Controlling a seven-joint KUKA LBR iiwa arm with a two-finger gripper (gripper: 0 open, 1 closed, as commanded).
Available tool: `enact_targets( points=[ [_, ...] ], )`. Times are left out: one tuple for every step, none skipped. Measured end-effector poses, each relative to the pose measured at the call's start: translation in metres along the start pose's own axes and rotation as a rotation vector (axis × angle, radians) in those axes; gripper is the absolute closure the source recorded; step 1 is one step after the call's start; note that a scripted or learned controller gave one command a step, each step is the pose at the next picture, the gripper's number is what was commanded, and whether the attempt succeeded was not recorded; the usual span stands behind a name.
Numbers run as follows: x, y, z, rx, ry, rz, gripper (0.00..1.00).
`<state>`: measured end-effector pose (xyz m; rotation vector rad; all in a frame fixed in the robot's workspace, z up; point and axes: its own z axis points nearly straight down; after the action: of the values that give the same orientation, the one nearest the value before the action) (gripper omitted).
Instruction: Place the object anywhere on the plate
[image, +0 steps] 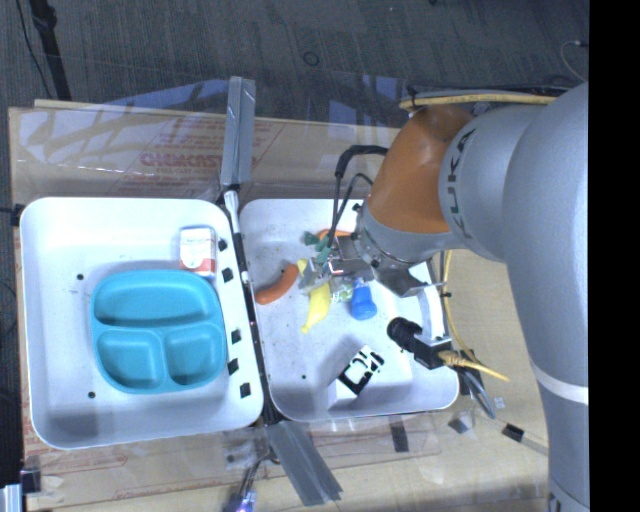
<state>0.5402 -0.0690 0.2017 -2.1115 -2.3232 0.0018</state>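
Hovering over right bin (300, 385) centre: gripper (335, 268), jaw state can't tell, by banana (317, 308), hot dog (277, 284), blue cup (361, 302). Blue plate (157, 332) in left bin (50, 300) centre; small carton (198, 250) at plate's back edge.

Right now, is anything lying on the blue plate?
No. The blue divided plate in the left bin is bare; the small carton stands just beyond its rim.
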Motion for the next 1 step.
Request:
enact_targets(
  points=[
    [0.0933,0.0491,0.0112,0.003,0.000,0.194,1.00]
  ],
)
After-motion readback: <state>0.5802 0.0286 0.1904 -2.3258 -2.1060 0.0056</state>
